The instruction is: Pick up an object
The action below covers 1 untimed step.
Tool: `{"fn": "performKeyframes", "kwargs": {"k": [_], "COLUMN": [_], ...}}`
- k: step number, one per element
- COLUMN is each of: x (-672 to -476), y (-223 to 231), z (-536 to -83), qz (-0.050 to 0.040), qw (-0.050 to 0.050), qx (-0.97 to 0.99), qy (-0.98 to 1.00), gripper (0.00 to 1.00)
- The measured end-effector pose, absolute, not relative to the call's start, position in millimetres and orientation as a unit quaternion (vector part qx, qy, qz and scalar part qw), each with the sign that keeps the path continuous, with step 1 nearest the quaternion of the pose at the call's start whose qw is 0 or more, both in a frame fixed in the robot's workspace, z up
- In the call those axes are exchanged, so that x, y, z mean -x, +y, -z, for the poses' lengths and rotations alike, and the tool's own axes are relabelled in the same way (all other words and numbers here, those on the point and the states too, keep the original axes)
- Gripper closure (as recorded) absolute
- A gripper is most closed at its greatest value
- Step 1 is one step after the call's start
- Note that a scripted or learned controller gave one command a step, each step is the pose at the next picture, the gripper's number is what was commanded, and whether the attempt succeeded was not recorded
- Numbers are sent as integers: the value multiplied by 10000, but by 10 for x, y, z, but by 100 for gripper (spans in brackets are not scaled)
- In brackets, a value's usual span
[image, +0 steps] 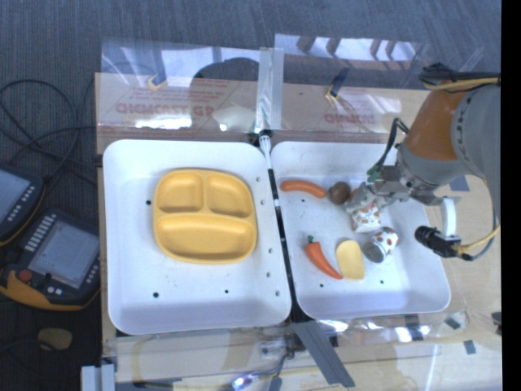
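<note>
Two white bins are seen side by side: the left bin (130, 300) and the right bin (407, 296). A mustard-yellow divided plate (205, 215) is shown in the left one. In the right bin an orange sausage-shaped piece (303, 188), a dark brown round piece (339, 191), an orange carrot with a green top (323, 259) and a pale yellow piece (351, 259) are seen. A white cup with red and orange spots (381, 243) is marked by a grey inside. The arm (456, 137) is coloured grey with an orange band. The hand (370, 206) is seen in grey metal. The surface (187, 108) is coloured light brown cardboard with faint red lettering. The floor (49, 39) is shown in dark grey-blue carpet.
</note>
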<state>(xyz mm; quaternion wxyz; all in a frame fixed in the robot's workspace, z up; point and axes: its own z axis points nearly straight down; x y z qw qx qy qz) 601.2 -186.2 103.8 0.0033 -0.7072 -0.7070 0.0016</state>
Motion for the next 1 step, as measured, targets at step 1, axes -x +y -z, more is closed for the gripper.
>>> {"fn": "performKeyframes", "kwargs": {"k": [1], "x": [-5939], "y": [-1343], "z": [-2048], "qz": [-13], "qw": [14], "qx": [7061], "qy": [-7081], "gripper": [100]}}
